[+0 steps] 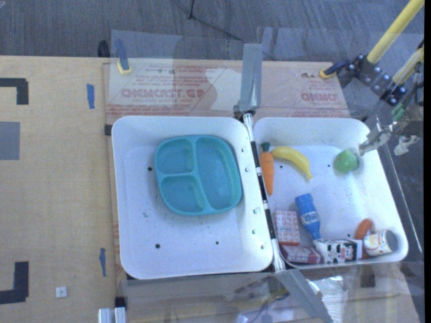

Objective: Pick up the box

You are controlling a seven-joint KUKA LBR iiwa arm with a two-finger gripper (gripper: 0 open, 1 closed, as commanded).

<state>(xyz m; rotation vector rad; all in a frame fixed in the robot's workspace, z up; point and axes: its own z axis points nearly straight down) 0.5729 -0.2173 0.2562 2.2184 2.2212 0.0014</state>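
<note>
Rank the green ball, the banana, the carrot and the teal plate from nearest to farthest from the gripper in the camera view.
From the gripper at the right bin's far right edge:
1. green ball, just beside it
2. banana, mid right bin
3. carrot, at the right bin's left wall
4. teal plate, in the left bin
</note>
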